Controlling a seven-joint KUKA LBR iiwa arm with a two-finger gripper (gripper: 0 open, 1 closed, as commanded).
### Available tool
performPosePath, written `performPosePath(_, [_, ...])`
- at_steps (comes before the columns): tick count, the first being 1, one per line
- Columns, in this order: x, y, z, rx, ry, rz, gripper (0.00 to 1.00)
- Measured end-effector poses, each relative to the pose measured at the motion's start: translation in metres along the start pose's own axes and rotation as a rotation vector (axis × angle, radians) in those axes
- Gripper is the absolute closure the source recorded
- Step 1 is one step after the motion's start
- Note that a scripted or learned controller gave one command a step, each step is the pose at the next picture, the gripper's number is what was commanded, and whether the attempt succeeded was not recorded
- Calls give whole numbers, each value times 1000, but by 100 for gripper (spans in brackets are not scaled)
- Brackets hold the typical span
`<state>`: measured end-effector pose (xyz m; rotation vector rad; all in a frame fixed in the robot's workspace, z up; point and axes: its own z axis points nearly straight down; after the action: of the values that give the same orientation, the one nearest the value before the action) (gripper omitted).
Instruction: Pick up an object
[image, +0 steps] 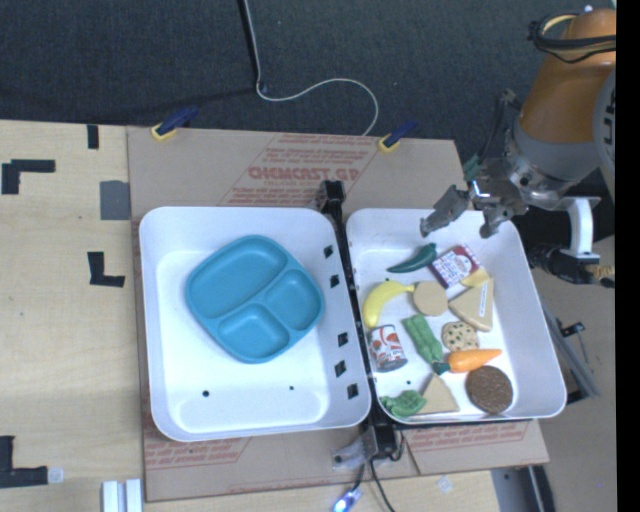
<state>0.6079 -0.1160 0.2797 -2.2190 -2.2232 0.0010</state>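
My gripper hangs above the far edge of the right bin, open, with nothing between its fingers. Just below it lie a dark green pepper and a maroon packet. Further toward the front are a banana, a tan round biscuit, a cheese wedge, a small can, a green bean pod, a chip cookie, a carrot and a brown patty.
The left bin holds a blue divided plate. A black hinge strip runs between the bins. A sandwich wedge and a green leaf lie at the right bin's front. Both bins rest on cardboard.
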Motion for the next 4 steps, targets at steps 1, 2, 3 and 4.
performPosePath(1, [49, -80, -123, -6, 1, -4, 0])
performPosePath(2, [179, -126, -97, 5, 2, -13, 0])
performPosePath(3, [263, -124, -200, -11, 5, -10, 0])
performPosePath(4, [258, -124, -204, 1, -2, -2, 100])
